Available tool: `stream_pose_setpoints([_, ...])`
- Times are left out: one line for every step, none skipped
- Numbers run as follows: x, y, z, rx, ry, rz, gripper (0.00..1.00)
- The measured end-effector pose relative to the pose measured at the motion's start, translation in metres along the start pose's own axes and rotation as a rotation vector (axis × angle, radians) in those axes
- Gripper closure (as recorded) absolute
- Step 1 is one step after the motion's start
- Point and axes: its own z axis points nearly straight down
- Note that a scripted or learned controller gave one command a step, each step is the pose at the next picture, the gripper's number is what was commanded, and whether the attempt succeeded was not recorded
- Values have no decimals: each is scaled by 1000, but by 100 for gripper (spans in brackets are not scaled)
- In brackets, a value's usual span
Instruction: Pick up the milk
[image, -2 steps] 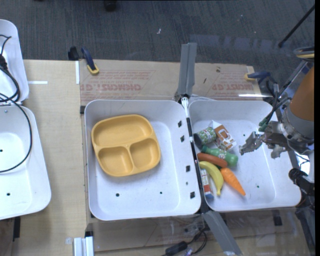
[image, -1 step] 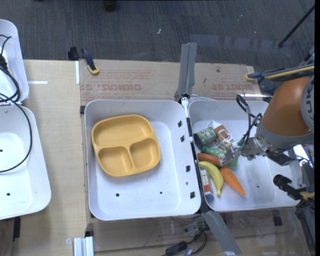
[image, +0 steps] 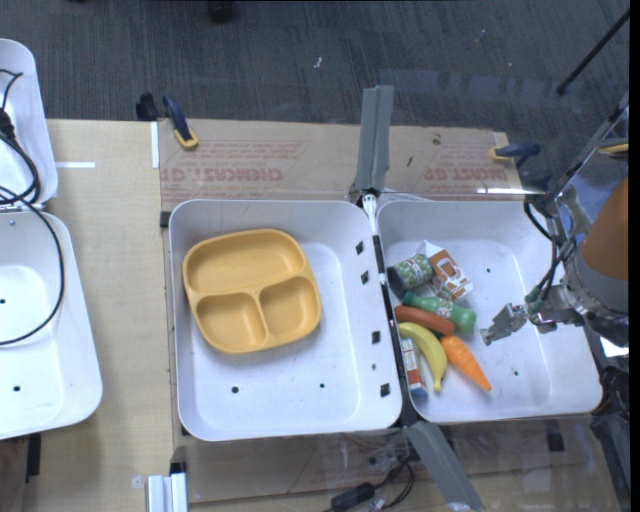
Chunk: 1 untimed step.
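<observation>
While the gripper (image: 497, 330) is hanging spread and holding nothing just right of the carrot (image: 466, 363), the milk (image: 445, 272) is lying beyond the carrot in the right bin (image: 535, 395), beside a green can (image: 411, 271), with a banana (image: 428, 352) left of the carrot.

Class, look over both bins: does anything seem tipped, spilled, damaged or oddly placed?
Nothing looks spilled or broken. The milk carton lies tipped on its side rather than upright, crowded with the can, banana and carrot against the right bin's left wall. The yellow tray sits slightly skewed in the left bin.
</observation>
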Motion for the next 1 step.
stream_pose_setpoints([38,77,62,2,0,-6,0])
